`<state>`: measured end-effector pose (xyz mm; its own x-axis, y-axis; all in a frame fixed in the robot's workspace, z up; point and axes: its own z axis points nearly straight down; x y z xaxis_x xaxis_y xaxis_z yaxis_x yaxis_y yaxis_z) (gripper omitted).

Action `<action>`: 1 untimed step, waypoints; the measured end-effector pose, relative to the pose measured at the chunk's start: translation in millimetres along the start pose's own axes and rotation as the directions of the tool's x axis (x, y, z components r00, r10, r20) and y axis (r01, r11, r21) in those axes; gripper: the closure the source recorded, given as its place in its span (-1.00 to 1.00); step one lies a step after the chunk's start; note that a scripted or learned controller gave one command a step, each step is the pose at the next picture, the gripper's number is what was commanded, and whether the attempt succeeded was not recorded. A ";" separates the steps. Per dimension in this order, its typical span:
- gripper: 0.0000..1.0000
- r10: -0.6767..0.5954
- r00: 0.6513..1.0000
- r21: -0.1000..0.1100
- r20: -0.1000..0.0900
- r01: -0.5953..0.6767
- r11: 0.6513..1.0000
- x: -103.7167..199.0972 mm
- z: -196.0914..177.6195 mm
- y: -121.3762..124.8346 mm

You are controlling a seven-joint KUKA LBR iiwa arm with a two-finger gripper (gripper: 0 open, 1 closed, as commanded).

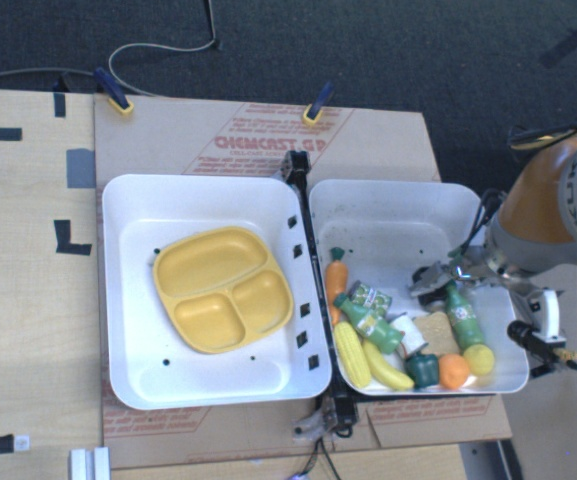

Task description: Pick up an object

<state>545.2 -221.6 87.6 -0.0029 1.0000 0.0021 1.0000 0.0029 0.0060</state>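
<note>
Arm (543,203) enters from the right edge of the frame, orange band visible at upper right, wrist bent down over the right bin (398,203). Gripper (446,280) sits low at the right middle of that bin, just above the green bottle (462,315). Whether the gripper touches the bottle, or whether it is released or clenched, cannot be told; dark parts overlap there.

Right bin contents, clustered along its lower half:
- carrot (337,268) upright by the left wall
- green packet (368,299) just right of the carrot
- corn cob (350,354) and banana (388,368) side by side at lower left
- dark green pepper (422,370) near the bottom wall
- orange fruit (454,372) and lemon (478,358) touching, at lower right
- green bottle lying tilted, cap end toward the lemon

Left bin (128,268) holds 1 yellow divided tray (223,288), 3 compartments, lying flat at centre.

Both bins rest on cardboard (368,133) with red print; 2 yellow-blue clamps (115,98) at its top edge.
</note>
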 end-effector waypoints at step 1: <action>1.00 0.001 1.000 -0.001 0.003 -0.001 1.000 -1.0 -9.1 0.0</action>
<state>545.1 -222.6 96.7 -0.0019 1.0000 -0.0010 1.0000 0.0019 0.0072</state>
